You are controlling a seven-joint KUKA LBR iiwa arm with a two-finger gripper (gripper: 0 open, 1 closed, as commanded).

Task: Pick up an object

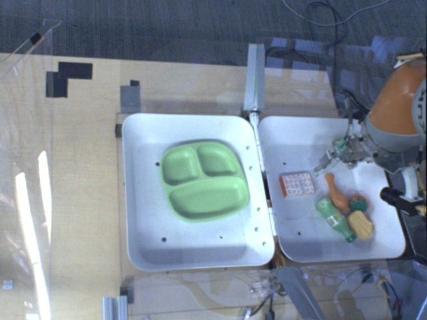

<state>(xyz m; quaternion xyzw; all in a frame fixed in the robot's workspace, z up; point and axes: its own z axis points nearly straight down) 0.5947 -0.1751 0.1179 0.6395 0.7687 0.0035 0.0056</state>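
Claw (337,153): hangs over the right bin (300,135); how wide it stands cannot be told, nothing seen in it.
Green divided tray (203,180): one, in the left bin (143,199).
Patterned card (297,184): one, right bin.
Toy foods (343,212): about four, clustered just below the claw.

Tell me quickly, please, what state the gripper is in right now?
Gripper: over the right bin, nothing seen held; open or shut cannot be told.

Pale wood bench (80,179); dark blue carpet (167,12); black cable (320,5) on floor.
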